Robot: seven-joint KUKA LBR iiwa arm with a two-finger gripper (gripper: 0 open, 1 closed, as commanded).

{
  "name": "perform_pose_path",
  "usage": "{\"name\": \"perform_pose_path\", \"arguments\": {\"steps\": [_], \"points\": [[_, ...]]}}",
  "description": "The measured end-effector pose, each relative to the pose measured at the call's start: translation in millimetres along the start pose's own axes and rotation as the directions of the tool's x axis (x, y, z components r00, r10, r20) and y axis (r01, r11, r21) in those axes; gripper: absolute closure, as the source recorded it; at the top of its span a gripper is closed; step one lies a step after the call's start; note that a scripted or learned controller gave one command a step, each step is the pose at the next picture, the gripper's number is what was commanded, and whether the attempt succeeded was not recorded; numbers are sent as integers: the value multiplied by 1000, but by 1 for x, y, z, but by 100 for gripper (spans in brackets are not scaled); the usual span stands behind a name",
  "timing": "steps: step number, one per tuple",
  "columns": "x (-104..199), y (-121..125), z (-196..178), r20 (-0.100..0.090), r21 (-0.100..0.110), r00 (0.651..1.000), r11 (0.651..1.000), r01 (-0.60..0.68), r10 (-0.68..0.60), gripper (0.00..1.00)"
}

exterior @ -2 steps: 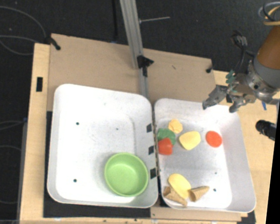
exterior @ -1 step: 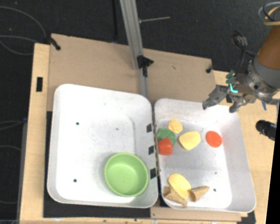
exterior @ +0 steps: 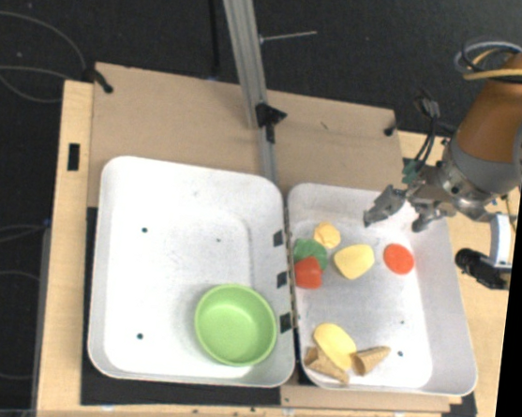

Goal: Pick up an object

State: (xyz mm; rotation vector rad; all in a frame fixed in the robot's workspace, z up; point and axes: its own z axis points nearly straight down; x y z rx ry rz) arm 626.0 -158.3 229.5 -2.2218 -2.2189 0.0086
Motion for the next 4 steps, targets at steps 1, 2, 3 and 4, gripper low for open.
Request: {"name": "perform_pose_path", "arguments": {"steps": [1,2,3,4], "points": [[0,6,45,0,-2,1000,1000,-1,1,0],[-12,4,101,1,-1,1000,1000,0,0,0],[-12,6,86,-1,-9,1000,1000,-2,2,100],[-15,14,39,-2,-12,1000,1000,4,-4,100]]}}
